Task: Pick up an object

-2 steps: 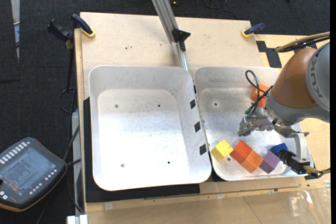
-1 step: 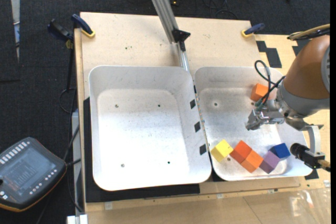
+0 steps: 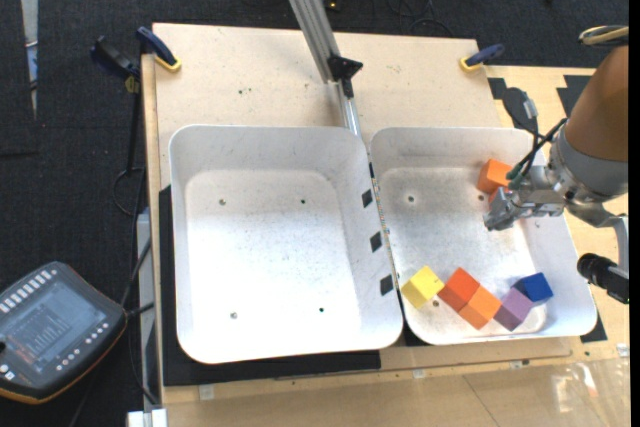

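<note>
Gripper (image 3: 500,215), grey metal, hangs in right bin (image 3: 440,155), mid-right of frame; finger state can't tell. Orange block (image 3: 491,175), small matte cube w/ no clear long axis, sits just beside it, upper left.

Two white bins, the left bin (image 3: 200,215) and the right bin (image 3: 430,165), both finely dark-speckled, sit on a pale beige tabletop (image 3: 260,75), the right one holding a yellow block (image 3: 422,285), a red-orange block (image 3: 461,287), an orange block (image 3: 481,306), a purple block (image 3: 513,308), a blue block (image 3: 535,288) and, upper right, another orange cube (image 3: 492,174).
</note>
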